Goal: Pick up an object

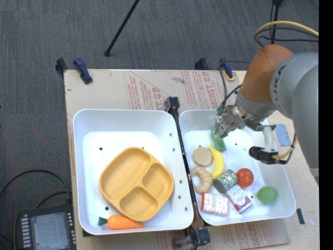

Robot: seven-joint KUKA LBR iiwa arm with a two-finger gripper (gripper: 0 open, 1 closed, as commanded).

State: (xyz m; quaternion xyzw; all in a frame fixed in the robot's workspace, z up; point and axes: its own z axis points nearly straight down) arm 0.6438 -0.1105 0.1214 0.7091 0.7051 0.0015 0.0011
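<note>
My gripper [225,125] hangs low in the back part of the right bin [283,184], on the grey arm with the orange band. Its tip is right over a green oblong thing [218,142] that lies against the top of a yellow banana [218,163]. I cannot make out whether it touches the green thing. Beside the banana lie a round tan biscuit [202,157] and a beige pretzel [203,179]. Further front are a green-labelled can [227,178], a red tomato [245,177], a green lime [267,194], a red-and-white carton [214,204] and a small juice box [239,198].
The left bin [88,139] holds a yellow divided plate [136,183] and, at its front edge, an orange carrot [124,222]. The ridge between the bins [182,150] runs just left of the biscuit. Blue clamps [82,69] grip the board's back edge. A black cable fitting [263,153] juts out beside the wrist.
</note>
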